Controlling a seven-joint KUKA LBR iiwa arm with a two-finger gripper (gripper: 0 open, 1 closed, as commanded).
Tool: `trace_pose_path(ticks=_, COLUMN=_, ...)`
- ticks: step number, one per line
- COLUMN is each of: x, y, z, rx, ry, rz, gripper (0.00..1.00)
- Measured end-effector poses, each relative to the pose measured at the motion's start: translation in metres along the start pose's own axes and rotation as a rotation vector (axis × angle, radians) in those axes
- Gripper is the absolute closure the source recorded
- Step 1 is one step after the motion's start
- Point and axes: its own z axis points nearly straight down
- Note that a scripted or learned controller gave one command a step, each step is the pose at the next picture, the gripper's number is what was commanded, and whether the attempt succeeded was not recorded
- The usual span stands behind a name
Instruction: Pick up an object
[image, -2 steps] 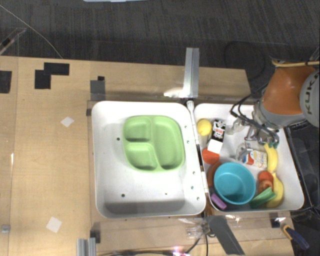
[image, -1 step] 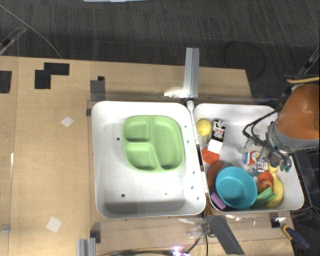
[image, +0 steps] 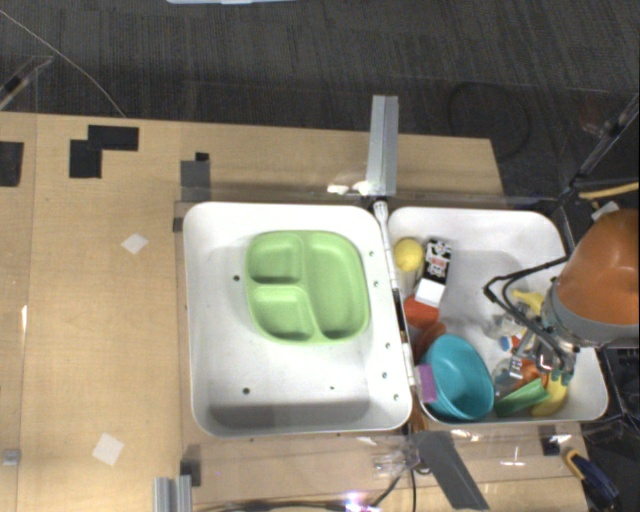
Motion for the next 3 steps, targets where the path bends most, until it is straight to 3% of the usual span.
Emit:
trace_pose_path(ticks=1, x=0.006, y=0.020, z=-0.001, rx=0.013, ry=-0.014, rz=-0.200, gripper=0.00)
trace_pose_path(ticks=2, x=-0.037, y=-0.028, z=-0.017, rx=-0.005, ry=0.017, rz=-0.167, gripper=0.00)
trace_pose_path(ticks=3, x=-0.028, y=-0.008, z=0.001, rx=-0.003, ry=0.008, rz=-0.132, gripper=0.00)
